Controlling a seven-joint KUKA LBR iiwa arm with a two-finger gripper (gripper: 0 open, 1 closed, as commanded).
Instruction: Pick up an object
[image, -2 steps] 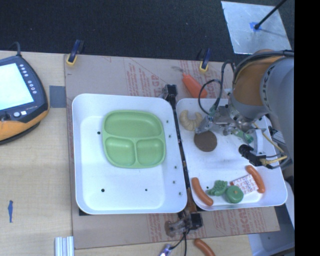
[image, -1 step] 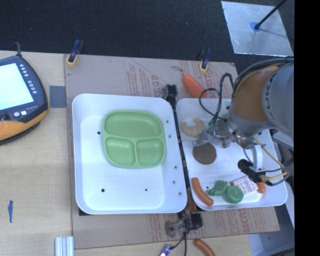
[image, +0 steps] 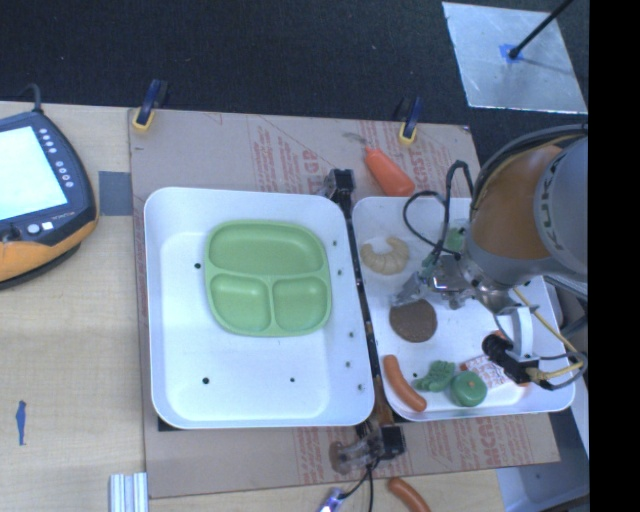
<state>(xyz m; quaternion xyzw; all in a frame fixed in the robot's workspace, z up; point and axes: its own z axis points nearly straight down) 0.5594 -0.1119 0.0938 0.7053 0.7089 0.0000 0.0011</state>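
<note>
Just below pincer (image: 437, 283), brown disc (image: 413, 321)

You see the claw (image: 428, 287) low in the right bin (image: 560, 400), just above a brown disc (image: 413, 322). A croissant (image: 385, 255), sausage (image: 404, 384) and green toys (image: 452, 383) lie nearby; the left bin (image: 170, 330) holds a green divided plate (image: 268, 277).

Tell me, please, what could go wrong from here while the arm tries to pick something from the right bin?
1. The pincer sits just above the brown disc, which lies flat, so it may slip away.
2. The croissant-shaped piece lies close by and could get pushed.
3. Loose cables hang over the right bin and might snag.
</note>
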